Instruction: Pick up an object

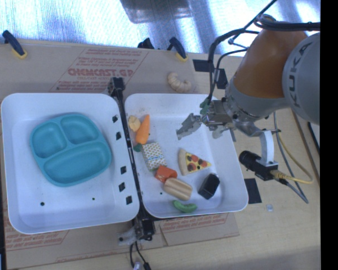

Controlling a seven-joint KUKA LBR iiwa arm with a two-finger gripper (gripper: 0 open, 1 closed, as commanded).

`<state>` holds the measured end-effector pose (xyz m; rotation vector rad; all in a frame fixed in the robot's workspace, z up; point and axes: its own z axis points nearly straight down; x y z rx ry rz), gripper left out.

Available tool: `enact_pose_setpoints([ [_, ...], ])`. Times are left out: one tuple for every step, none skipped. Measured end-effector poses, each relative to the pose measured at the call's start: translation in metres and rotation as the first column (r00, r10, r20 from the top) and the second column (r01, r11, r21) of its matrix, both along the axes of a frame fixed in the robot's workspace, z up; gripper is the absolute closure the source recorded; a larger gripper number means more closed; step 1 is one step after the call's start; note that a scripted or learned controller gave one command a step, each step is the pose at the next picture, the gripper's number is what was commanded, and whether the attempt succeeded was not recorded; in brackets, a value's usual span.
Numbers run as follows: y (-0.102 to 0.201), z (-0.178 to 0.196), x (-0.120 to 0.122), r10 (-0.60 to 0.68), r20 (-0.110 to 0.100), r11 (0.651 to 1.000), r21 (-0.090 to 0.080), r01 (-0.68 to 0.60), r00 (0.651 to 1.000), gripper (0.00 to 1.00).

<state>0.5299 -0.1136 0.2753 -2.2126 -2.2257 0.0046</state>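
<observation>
Hand [190, 126] spread, holding nothing, over right bin [228, 198] — left bin [14, 151]: blue tray [71, 148].

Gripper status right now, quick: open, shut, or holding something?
Gripper: open, holding nothing; it hangs above the right bin, over bare floor above the pizza slice.

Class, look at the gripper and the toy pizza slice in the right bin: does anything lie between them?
Nothing visible does. The gripper hangs over bare bin floor just above the pizza slice; the carrot lies off to the side.
</observation>
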Motion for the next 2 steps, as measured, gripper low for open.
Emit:
enact_pose_setpoints([
  [0.035, -0.083, 0.052, -0.048, -0.001, 0.999, -0.001, 0.048, 0.999, 0.00],
  [0.020, -0.184, 0.083, 0.011, 0.000, 1.000, -0.001, -0.011, 1.000, 0.00],
])
